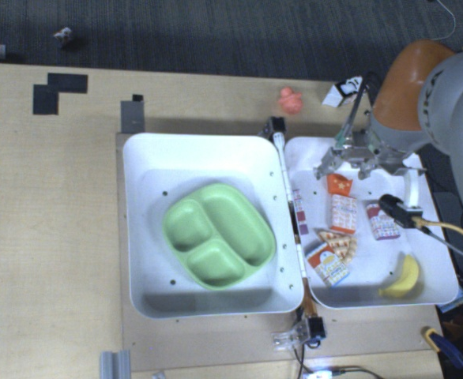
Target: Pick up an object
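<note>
I see a pale wooden bench (50, 235) bearing two shallow white bins side by side. The left bin (137, 212) and the right bin (437, 279) meet along a shared edge. Behind them a small pink lump (291, 99) lies on the bare wood, with a black-and-white tag (344, 89) near it. Black patches (58, 91) mark the far left area. A grey bracket (133, 115) stands at the left bin's far corner.

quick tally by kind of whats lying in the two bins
green divided plate: 1
banana: 1
small flat packets: 5
total: 7
</note>
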You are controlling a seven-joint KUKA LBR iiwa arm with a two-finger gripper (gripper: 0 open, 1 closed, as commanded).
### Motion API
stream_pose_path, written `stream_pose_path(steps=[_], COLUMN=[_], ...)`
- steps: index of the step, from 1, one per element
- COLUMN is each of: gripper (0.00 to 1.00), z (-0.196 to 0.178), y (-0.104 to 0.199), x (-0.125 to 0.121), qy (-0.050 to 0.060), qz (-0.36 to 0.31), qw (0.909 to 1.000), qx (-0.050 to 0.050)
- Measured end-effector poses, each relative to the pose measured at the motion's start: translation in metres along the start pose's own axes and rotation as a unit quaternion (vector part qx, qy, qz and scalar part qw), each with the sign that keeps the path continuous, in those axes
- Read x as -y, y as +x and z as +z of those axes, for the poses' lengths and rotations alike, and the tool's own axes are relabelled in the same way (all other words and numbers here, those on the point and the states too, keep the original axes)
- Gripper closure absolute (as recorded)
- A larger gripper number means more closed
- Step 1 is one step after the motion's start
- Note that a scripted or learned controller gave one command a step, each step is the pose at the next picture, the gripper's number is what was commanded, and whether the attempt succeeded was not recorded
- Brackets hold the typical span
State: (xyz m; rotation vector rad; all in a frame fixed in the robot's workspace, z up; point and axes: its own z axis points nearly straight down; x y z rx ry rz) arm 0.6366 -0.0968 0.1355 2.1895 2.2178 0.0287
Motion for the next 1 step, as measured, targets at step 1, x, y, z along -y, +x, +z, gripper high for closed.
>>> stream_pose_path(steps=[1], gripper=[0.0], z=[0.0432], y=[0.01], x=[0.0598], qy=[0.006], qz=[0.005], qw=[1.0], qx=[0.001])
